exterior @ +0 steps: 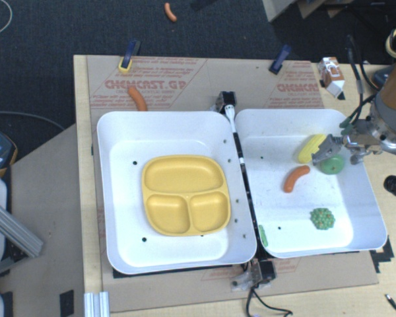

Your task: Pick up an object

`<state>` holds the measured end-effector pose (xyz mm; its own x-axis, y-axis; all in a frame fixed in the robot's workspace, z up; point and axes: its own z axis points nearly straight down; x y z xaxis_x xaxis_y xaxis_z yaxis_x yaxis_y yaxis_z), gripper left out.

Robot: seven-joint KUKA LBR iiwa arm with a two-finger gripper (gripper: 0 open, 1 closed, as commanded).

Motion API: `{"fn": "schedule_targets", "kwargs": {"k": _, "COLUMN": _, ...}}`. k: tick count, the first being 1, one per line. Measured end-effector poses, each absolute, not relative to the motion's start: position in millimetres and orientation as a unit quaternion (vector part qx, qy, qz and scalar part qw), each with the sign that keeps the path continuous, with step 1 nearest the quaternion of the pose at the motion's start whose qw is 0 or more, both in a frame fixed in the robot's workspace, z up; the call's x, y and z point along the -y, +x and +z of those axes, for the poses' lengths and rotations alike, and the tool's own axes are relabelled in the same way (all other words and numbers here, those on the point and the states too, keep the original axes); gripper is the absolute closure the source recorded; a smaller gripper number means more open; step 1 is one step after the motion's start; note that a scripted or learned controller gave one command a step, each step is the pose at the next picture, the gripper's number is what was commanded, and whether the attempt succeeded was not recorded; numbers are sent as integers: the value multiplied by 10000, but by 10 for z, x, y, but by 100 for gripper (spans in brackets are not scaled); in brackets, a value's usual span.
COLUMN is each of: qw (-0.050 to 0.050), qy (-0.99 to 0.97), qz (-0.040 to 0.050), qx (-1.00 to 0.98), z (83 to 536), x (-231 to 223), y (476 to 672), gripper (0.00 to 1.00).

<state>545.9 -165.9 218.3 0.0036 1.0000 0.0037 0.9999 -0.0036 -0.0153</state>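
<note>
The right bin [360, 197] holds several toy foods. A yellow corn-like piece [311, 148] lies near its back, with an orange sausage [296, 178] just in front of it. A round green item [331, 166] sits by the bin's right wall, and a green broccoli floret [322, 218] lies nearer the front. My gripper [332, 151] reaches in from the right and hovers low between the yellow piece and the round green item, partly covering the green one. Nothing visibly hangs from it.
The left bin [119, 177] carries a yellow divided plate [185, 194]. A small green scrap [262, 235] lies at the right bin's front left. Another orange sausage [138, 98] rests on the cardboard behind the bins. Blue clamps [128, 55] hold the board's back edge.
</note>
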Motion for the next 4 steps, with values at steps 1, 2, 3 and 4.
{"fn": "schedule_targets", "kwargs": {"k": 1, "qw": 6, "qy": -7071, "qz": 2, "qx": 7071, "z": 2259, "x": 1656, "y": 5488, "gripper": 0}}
{"fn": "schedule_targets", "kwargs": {"k": 2, "qw": 32, "qy": -7071, "qz": 14, "qx": 7071, "z": 1666, "x": 1649, "y": 5566, "gripper": 0}}
{"fn": "schedule_targets", "kwargs": {"k": 3, "qw": 33, "qy": -7074, "qz": 15, "qx": 7068, "z": 1209, "x": 1671, "y": 5492, "gripper": 0}}
{"fn": "schedule_targets", "kwargs": {"k": 4, "qw": 11, "qy": -7067, "qz": -37, "qx": 7075, "z": 889, "x": 1649, "y": 5528, "gripper": 0}}
